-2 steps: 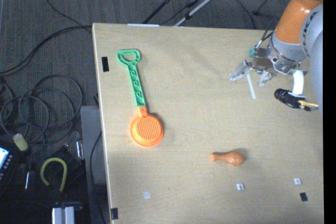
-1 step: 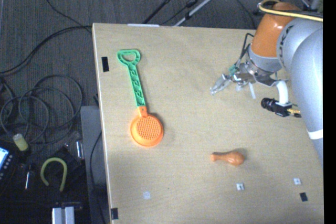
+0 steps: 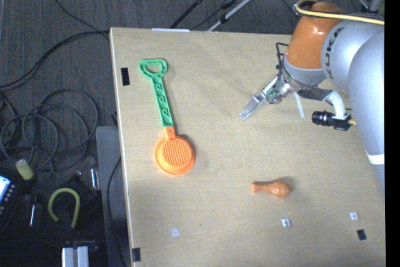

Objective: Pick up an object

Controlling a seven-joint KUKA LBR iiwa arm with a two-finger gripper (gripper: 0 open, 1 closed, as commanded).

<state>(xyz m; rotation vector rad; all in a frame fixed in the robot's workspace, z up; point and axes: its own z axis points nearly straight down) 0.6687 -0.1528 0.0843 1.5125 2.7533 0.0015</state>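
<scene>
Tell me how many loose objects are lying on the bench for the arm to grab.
2. The green-handled orange strainer lies toward the bench's left side. The small orange drumstick-shaped piece lies lower, near the middle. The arm covers the right side, so something could be hidden there.

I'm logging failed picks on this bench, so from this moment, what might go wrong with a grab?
1. The hand hangs over bare wood with nothing between its fingers; closing here would likely catch nothing.
2. The small orange pear-shaped piece is rounded and tapered, so it may roll or squirt out of a pinch.
3. The green-handled orange strainer lies flat with a thin handle; the fingers may scrape the bench rather than get under it.
</scene>
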